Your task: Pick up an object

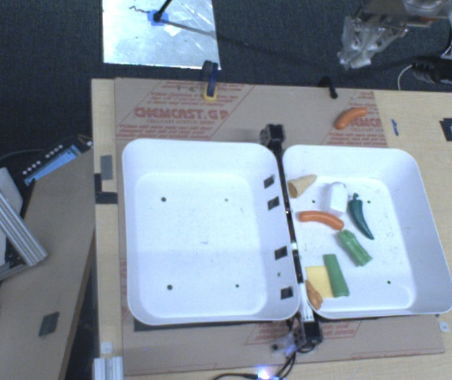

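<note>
Nearest the camera, the yellow block point(318, 279) waits in the right bin point(427, 236); my gripper point(358, 50) hangs high, grip state unreadable, so next I'd descend.

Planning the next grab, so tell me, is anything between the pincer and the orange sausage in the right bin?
Nothing visible does. The pincer hangs above the bench's far edge, outside the bins. The orange sausage lies uncovered in the right bin, white cylinder just beside it.
</note>
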Robot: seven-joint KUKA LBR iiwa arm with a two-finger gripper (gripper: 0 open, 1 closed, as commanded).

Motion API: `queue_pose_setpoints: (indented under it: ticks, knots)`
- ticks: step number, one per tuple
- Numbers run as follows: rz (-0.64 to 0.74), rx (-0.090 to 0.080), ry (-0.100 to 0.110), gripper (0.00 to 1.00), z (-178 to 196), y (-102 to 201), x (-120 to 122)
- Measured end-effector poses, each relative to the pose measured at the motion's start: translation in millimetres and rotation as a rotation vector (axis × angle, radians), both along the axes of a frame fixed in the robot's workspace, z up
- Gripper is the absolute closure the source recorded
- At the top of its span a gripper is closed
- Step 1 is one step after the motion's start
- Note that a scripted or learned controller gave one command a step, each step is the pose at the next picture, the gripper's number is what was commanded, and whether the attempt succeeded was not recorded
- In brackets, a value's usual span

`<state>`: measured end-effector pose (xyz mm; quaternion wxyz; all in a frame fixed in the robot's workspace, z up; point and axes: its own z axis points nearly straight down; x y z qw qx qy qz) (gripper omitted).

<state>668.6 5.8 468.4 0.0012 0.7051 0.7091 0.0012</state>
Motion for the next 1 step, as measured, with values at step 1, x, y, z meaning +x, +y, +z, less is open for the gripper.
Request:
queue_pose_setpoints:
  ticks: [1]
  knots:
    - [0.000,0.000,0.000,1.00,1.0,23.7,-0.1]
